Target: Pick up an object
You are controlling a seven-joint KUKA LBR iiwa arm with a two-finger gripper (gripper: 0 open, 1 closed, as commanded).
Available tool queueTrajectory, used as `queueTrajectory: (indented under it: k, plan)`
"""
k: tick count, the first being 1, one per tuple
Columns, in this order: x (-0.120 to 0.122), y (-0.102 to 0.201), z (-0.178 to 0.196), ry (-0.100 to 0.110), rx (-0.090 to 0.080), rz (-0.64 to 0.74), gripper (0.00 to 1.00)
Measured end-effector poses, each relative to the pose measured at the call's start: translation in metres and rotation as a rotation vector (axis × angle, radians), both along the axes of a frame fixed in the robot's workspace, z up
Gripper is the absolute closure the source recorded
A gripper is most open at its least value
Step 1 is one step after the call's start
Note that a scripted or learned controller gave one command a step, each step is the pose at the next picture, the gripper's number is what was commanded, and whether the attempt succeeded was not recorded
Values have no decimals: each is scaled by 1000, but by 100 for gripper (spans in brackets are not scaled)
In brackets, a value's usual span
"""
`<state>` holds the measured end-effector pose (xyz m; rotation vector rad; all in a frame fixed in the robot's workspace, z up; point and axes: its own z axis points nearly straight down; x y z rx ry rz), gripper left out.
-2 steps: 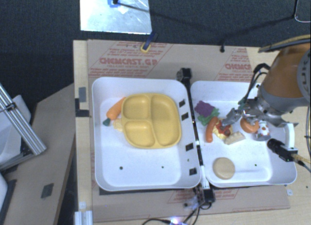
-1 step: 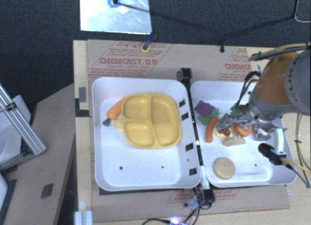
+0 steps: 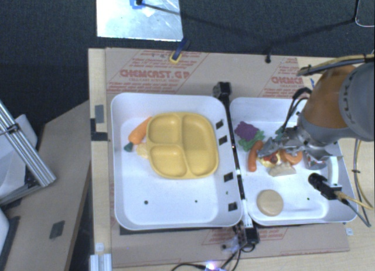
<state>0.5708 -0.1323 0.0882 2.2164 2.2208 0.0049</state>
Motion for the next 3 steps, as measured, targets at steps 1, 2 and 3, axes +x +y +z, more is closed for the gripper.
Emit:
queueTrajectory:
  k: [1, 2, 3]
  plan:
    - [5, -2, 16, -15, -4, 0, 100]
    - [4, 7, 76, -2, 0, 3, 100]
    - [6, 7, 130, -2, -1, 3, 100]
